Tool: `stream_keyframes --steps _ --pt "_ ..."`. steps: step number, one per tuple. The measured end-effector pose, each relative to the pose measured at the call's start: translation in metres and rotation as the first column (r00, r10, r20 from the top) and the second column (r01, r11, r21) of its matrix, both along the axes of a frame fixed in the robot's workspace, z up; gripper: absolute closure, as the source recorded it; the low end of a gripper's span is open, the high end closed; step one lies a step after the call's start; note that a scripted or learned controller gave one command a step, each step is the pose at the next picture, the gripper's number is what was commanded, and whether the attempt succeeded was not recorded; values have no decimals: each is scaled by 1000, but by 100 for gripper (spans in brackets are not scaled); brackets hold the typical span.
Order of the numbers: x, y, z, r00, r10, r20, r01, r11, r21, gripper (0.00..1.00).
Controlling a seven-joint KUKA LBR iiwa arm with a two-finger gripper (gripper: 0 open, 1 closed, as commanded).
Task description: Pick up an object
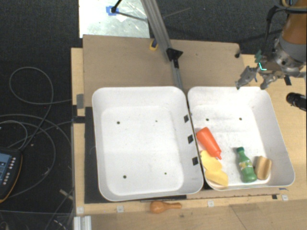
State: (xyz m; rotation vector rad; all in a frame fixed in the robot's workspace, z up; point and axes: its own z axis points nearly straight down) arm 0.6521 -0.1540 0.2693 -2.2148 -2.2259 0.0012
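Note:
The right bin (268,109) holds an orange carrot-shaped toy (209,142), a yellow piece (214,169) below it, a green bottle (245,165) and a small tan piece (263,166) at its lower right. My gripper (253,79) hangs above the bin's far right corner, well away from those objects. Its two fingers are spread apart with nothing between them.
The left bin (103,128) lies beside the right one, with black clips along their shared edge. A tan pear-shaped toy (163,206) lies on the bench in front of the bins. A grey pole (160,28) slants across the back. Cables lie on the floor at the left.

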Motion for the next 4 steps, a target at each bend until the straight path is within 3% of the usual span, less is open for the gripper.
stream_keyframes --steps 1,4 --pt "1 0 3 1000 2 3 -2 1000 -2 0" --pt "0 -4 -143 1000 -4 -1 4 1000 -1 0"
